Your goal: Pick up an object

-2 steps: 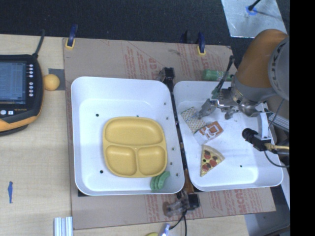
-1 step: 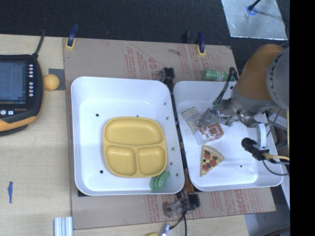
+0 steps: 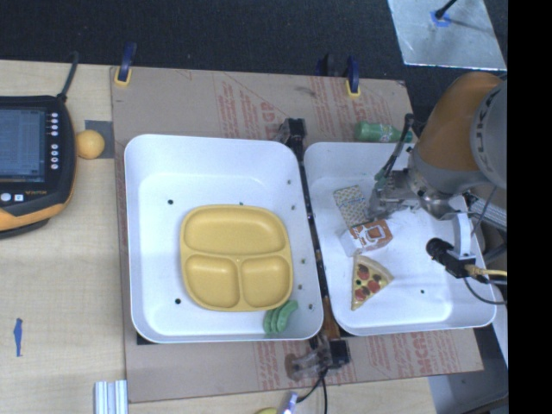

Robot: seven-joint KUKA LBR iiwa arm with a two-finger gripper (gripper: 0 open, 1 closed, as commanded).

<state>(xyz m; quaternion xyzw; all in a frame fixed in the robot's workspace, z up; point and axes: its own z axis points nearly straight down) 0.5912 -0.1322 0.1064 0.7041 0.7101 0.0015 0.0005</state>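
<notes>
The right bin point(image 3: 431, 313) holds a toy pizza slice point(image 3: 368, 280), a small orange and white packet point(image 3: 372, 233) and a speckled grey pouch point(image 3: 349, 201). My gripper point(image 3: 384, 198) hangs low over the upper middle of this bin, just right of the pouch and above the packet. The wrist hides its tips. Nothing shows as held. In the left bin point(image 3: 151, 231) lie a yellow divided plate point(image 3: 235, 255) and a green toy point(image 3: 280, 317) at the front right corner.
A green object point(image 3: 377, 132) lies outside the bins behind the right one. On the bench at far left sit an orange ball point(image 3: 89, 143) and a control pendant point(image 3: 30, 166). Clamps point(image 3: 293, 132) join the bins at the middle.
</notes>
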